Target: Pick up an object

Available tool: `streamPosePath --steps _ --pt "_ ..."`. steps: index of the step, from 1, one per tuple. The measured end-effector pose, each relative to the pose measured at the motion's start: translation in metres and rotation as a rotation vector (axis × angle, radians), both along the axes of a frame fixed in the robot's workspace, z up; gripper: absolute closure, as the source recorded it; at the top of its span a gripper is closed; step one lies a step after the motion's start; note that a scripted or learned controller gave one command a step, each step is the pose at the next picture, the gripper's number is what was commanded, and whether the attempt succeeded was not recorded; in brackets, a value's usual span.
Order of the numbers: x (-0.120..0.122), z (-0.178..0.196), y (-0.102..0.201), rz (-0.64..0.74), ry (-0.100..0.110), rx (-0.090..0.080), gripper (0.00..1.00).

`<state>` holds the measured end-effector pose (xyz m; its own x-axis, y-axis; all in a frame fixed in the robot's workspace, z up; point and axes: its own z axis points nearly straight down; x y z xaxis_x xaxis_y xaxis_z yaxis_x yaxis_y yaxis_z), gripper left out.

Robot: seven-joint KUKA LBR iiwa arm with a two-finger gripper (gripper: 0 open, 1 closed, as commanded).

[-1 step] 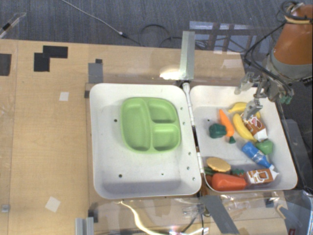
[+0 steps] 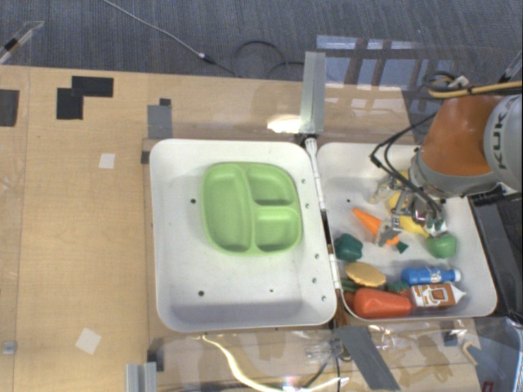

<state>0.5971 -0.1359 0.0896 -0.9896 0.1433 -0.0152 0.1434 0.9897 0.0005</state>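
Gripper (image 2: 402, 223) low in right bin (image 2: 343, 166); can't tell its state or whether it's got anything. Beside it: orange carrot (image 2: 367, 218), yellow banana (image 2: 415, 224), round green apple (image 2: 442, 246). Left bin (image 2: 172, 219) w/ smooth green 3-compartment plate (image 2: 249, 207).

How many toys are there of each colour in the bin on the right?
Counting what I can make out in the right bin; the gripper may hide more:
Orange: 1, the carrot
Yellow: 1, the banana
Green: 2, dark one, light one
Tan: 1
Red: 1
Bottles: 2
Total: 8
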Motion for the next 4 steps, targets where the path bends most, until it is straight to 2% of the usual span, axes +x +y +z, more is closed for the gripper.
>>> streamPosePath --steps 1,2,3,4 --pt "0.003 0.013 0.002 0.008 -0.006 0.0 1.0" --pt "0.055 0.103 0.072 -0.032 -0.006 0.004 1.0" --pt "0.063 0.177 0.107 -0.013 -0.005 0.003 1.0" --pt "0.063 0.163 0.18 -0.025 0.006 0.006 1.0"
